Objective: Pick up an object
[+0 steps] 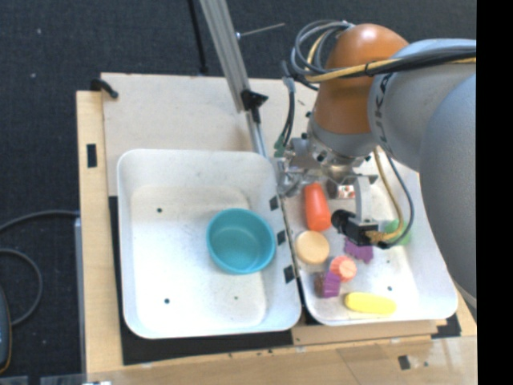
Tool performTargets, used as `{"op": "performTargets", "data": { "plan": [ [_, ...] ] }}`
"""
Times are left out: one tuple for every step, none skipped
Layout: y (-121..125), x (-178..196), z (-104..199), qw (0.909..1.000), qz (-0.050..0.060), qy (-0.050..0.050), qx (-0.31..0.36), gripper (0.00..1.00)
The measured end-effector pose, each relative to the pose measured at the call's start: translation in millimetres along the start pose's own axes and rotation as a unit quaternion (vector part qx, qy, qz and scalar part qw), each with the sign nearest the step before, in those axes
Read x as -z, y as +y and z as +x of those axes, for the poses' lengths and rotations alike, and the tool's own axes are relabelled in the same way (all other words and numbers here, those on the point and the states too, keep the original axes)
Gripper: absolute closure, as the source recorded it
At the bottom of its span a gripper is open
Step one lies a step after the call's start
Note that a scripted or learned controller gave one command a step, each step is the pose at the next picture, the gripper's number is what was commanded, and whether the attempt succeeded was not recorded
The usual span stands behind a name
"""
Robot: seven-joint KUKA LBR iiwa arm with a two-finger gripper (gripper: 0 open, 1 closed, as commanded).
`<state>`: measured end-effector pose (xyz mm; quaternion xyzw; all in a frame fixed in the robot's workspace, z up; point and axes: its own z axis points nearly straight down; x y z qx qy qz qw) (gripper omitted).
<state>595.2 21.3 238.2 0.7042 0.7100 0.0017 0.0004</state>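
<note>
Orange cylinder point(317, 207), right bin point(433, 283): lying directly beneath gripper point(321, 175).
Finger state cannot be told; wrist poised over it, apparently lining up a pick.

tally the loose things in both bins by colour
blue: 1, bowl
orange: 1, carrot
tan: 1, disc
purple: 2, blocks
yellow: 1, banana
pink: 1, small piece
total: 7; some near the arm are partly hidden

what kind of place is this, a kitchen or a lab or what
Most likely a robotics lab: a robot arm reaches over two white bins on a bench, one holding a blue bowl, the other small toy food pieces.
</note>
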Motion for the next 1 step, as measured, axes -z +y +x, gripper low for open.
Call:
{"op": "performTargets", "data": {
  "plan": [
    [14.6,9.2,49.1,1.0,0.0,0.0,0.0,1.0]
  ]
}}
